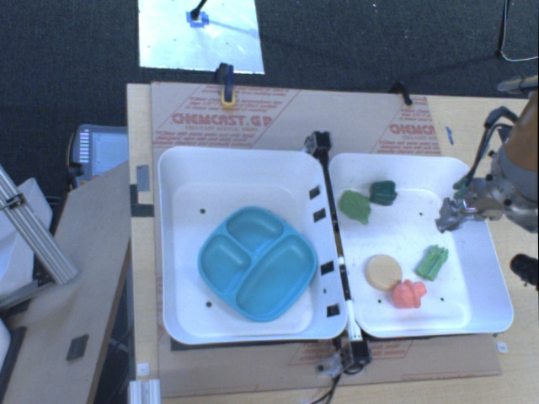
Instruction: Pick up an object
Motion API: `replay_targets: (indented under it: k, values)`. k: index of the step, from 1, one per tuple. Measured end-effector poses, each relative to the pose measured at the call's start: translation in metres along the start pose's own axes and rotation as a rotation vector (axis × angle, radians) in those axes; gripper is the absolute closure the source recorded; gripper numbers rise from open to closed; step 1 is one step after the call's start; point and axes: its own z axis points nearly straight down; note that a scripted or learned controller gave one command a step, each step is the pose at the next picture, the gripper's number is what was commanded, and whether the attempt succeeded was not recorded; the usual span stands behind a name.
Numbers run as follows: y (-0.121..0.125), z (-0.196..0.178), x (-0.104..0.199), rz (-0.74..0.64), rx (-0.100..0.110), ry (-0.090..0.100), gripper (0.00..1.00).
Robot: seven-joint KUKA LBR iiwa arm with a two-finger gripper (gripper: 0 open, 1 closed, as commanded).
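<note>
Nearest you, at the front of the right bin (pixel 484 314), sit a pink-red lumpy piece (pixel 408 295) and, touching its upper left, a tan disc (pixel 383 271). Just behind and to the right of them lies the light green ridged piece (pixel 432 262), its long axis running from lower left up to upper right. That axis points roughly toward the pincer (pixel 449 216), which hangs above the bin floor near the right wall, a short way beyond the green piece and slightly right of it. So from the pincer, this piece lies toward the front of the surface and a touch to the left; it is the closest candidate for a pick. You cannot tell from this slant whether the pincer is spread or pressed together, and nothing shows between its tips.

Farther back, toward the divider, a light green leafy lump (pixel 354 206) and a dark green pepper-like piece (pixel 382 193) sit side by side, well apart from the pincer.

In the left bin (pixel 181 171) a blue divided plate (pixel 257 262) lies flat.

My judgement: go for the ridged piece and close across its narrow width.
</note>
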Motion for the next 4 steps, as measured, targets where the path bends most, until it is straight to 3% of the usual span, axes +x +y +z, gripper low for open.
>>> replay_targets:
  k: [4]
  values:
    - [0.045,0.018,0.218,0.0,0.002,0.001,1.0]
